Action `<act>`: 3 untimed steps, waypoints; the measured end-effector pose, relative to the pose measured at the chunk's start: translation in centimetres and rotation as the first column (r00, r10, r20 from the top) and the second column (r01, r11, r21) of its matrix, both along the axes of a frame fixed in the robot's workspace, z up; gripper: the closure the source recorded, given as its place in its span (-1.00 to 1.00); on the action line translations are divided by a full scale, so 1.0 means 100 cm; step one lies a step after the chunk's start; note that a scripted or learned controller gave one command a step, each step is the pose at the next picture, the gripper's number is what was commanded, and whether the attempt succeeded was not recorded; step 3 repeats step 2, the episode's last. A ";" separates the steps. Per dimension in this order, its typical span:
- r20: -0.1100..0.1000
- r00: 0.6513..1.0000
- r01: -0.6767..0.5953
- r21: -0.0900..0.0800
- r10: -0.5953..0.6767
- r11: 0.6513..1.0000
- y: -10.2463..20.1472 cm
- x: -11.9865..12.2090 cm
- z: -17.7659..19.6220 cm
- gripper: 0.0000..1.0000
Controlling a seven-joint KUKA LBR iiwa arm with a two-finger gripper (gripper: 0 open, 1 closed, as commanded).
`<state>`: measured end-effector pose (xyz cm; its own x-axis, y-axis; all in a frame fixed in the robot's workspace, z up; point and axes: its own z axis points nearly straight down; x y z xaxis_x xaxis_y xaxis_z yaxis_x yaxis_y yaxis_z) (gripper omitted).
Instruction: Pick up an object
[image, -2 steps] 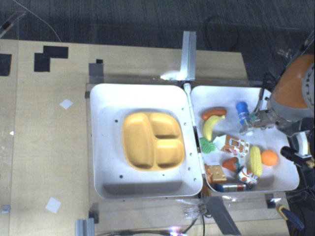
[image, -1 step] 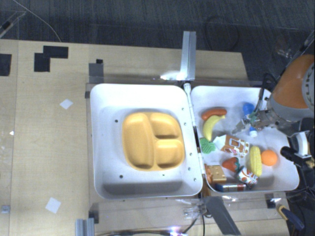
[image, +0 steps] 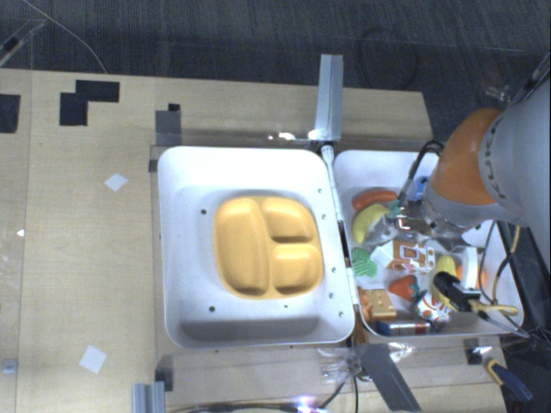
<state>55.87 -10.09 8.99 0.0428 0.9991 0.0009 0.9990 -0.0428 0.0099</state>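
Before me the wooden bench carries two shallow white bins side by side. The left bin holds a yellow divided tray, lying flat near its middle, with one long compartment on the left and two smaller ones on the right. A grey metal post stands at the far edge where the bins meet. Black squares mark the bench's far left, and small pale tags lie on the wood. Beyond the bench is dark carpet.
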 end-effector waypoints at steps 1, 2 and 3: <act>0.007 1.000 -0.007 -0.004 0.007 1.000 -0.001 0.002 0.013 1.00; 0.006 1.000 -0.007 -0.004 0.007 1.000 -0.001 0.002 0.012 -1.00; 0.006 1.000 -0.007 -0.004 0.007 1.000 -0.001 0.002 0.012 -1.00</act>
